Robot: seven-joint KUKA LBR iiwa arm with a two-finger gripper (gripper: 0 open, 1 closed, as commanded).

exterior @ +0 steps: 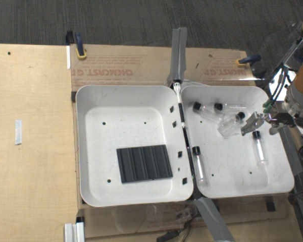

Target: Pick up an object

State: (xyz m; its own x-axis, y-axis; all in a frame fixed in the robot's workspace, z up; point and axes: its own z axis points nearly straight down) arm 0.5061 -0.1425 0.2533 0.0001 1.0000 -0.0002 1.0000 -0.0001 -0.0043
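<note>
Over the right bin's right side, the gripper hangs low; whether it is spread or pinched I cannot tell. Clear tubes with black caps lie in that bin: one just below the gripper, a cluster to its left, another along the left wall. The left bin holds a dark ribbed tray. Both bins rest on cardboard clamped to the tan counter; dark carpet lies beyond.
</note>
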